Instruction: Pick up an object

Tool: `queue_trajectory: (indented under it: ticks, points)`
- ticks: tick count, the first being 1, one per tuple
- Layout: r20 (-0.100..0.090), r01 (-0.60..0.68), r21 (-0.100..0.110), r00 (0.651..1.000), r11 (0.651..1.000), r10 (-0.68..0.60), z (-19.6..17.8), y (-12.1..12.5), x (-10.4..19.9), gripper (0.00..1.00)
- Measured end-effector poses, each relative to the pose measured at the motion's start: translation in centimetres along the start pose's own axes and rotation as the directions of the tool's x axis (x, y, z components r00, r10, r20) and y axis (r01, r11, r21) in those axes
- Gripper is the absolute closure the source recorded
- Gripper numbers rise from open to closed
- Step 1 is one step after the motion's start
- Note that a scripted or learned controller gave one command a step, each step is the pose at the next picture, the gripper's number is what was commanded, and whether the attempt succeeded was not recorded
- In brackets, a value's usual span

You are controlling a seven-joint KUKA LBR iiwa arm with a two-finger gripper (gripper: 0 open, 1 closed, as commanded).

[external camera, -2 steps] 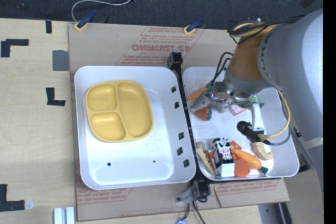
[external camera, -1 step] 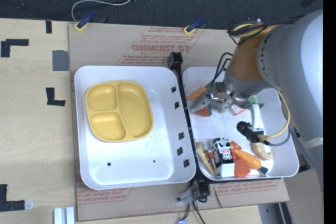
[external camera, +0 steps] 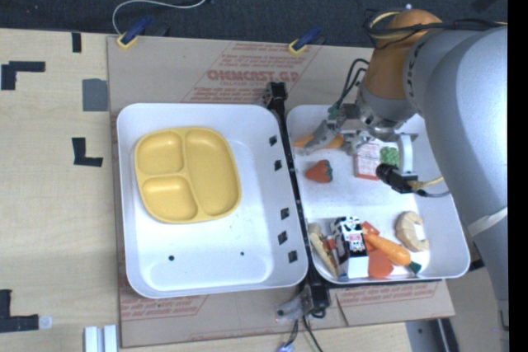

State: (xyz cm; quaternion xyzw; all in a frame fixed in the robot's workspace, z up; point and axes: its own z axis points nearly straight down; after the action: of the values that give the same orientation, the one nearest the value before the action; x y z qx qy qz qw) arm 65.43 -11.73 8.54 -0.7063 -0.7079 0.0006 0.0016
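Note:
My gripper [external camera: 353, 130] hangs low over the back of the right bin [external camera: 441, 206], below the arm's orange band [external camera: 394, 62]. An orange carrot-like piece [external camera: 312, 141] lies just left of the gripper, touching or nearly touching it. A red strawberry-like toy [external camera: 319, 171] sits a little in front of that. A white and red packet [external camera: 369, 161] lies directly under the gripper's front side. Nothing is visibly held.
At the right bin's front lie a black and white cow toy [external camera: 351, 236], an orange carrot [external camera: 388, 248], pale sticks [external camera: 322, 250] and a beige bagel [external camera: 410, 230]. The left bin [external camera: 132, 251] holds a yellow divided plate [external camera: 187, 174]. A black divider [external camera: 285, 177] separates the bins.

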Motion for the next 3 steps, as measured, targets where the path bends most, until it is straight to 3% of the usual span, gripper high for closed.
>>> queue_trajectory:
  ticks: [1,3]
  points:
    - [-0.002,0.0,0.028,1.0,1.0,0.0,0.19,0.87,-0.12,0.0]
    - [0.003,-0.003,0.026,1.0,1.0,0.003,0.2,0.86,0.03,0.0]
